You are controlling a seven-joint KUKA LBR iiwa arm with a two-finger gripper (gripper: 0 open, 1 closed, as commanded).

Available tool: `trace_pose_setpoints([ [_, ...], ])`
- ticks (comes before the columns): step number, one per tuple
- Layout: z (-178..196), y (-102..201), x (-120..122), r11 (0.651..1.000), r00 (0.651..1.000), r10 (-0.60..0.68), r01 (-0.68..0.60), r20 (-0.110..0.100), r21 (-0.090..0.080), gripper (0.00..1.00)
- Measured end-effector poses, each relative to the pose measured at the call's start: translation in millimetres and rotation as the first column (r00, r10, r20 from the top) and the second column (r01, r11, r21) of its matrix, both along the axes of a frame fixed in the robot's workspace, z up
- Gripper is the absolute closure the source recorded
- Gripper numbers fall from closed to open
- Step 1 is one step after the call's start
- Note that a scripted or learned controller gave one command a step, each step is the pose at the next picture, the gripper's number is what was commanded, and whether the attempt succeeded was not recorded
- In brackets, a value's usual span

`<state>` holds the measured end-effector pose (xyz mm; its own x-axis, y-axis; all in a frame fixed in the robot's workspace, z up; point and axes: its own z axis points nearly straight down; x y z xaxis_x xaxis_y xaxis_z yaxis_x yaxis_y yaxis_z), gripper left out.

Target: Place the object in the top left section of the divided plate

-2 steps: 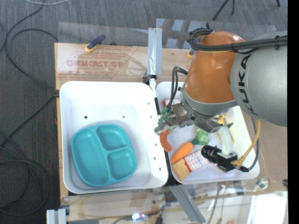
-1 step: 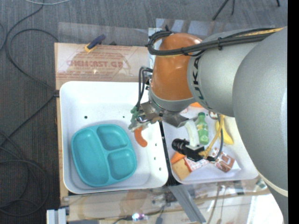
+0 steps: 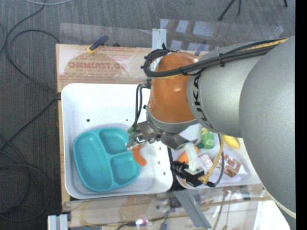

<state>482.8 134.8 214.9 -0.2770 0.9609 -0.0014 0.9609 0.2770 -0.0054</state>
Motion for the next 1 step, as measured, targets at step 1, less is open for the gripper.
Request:
trace_pose_setpoints([
  [1, -18.9, 2.5, 63.5, 0.991, 0.991, 0.136, -0.136, 0.001, -0.001, 1.00],
])
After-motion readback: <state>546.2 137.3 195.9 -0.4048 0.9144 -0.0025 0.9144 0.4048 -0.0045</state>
